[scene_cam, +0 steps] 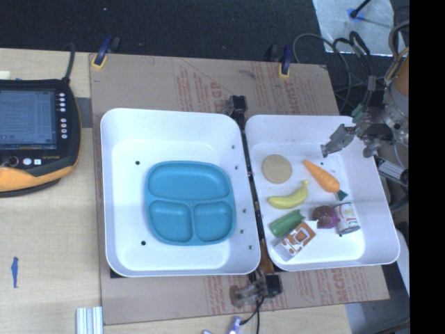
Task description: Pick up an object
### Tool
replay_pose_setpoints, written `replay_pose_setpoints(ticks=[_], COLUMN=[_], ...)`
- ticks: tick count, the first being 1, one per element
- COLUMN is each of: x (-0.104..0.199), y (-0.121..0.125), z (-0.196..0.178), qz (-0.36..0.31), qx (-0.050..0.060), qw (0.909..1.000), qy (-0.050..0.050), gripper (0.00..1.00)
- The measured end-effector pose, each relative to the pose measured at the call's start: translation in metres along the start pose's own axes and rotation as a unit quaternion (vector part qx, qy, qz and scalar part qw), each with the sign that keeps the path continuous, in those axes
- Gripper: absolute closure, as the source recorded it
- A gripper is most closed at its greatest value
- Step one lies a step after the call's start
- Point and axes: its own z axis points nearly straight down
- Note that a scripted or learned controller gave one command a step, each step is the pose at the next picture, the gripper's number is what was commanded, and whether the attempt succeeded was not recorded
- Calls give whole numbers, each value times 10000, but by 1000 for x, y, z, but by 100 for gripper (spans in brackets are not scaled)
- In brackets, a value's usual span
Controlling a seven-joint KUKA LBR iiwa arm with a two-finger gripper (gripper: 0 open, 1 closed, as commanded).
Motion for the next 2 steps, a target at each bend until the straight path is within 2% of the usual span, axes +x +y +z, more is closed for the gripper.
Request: replay_pose_setpoints(ticks=[1, 2], x=[25, 30], y=[56, -45], z=[166, 169], qz=[-4, -4], qx=[-73, -23], qw=[10000, 10000], qy=[-13, -1], gripper=[0, 0])
